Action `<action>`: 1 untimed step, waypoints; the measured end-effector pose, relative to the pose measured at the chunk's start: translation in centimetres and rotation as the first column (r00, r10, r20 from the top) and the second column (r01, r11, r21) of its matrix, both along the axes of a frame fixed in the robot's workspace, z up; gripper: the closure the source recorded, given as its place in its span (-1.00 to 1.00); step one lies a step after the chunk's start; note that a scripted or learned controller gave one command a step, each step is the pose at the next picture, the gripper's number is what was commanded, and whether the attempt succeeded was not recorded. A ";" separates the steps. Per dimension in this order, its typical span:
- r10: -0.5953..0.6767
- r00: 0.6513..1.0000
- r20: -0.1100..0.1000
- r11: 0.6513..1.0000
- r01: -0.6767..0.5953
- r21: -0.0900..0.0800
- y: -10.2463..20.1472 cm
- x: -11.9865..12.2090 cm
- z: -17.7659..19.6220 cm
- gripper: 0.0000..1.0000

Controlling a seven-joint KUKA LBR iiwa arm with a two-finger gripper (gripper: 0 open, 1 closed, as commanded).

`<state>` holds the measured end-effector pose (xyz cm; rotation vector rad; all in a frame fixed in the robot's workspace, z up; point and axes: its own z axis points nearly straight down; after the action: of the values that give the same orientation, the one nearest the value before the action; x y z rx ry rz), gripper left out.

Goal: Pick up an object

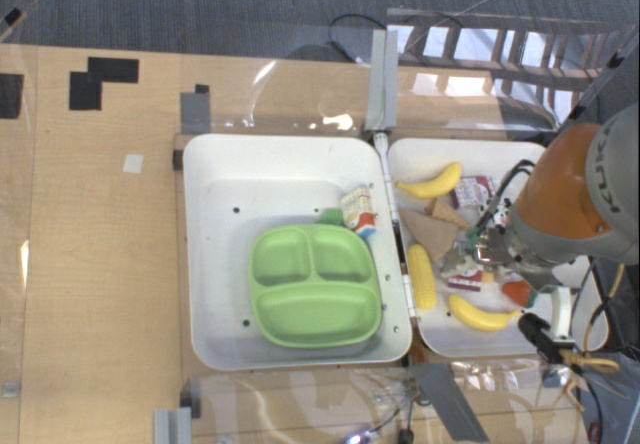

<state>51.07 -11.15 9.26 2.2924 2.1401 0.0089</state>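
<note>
End effector [478, 254] low in right bin [432, 340], amid clutter btwn corn [421, 277] & bananas [483, 313]; finger state: can't tell. Probably mid-descent for grasp. Next: close on one item, lift straight.

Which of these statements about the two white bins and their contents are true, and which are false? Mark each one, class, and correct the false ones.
1. The green divided plate lies in the left bin. True.
2. Two bananas lie in the right bin. True: one banana near the far side, another banana near the front.
3. The corn cob lies on the green plate. False: it lies in the right bin, close to the wall between the bins.
4. The arm reaches over the left bin. False: it is over the right bin.
5. The plate has three compartments. True.
</note>
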 end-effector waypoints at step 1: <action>-0.001 1.000 0.003 1.000 0.001 0.001 0.1 0.1 1.0 1.00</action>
<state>51.22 -11.08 10.30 2.2922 2.1386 0.0139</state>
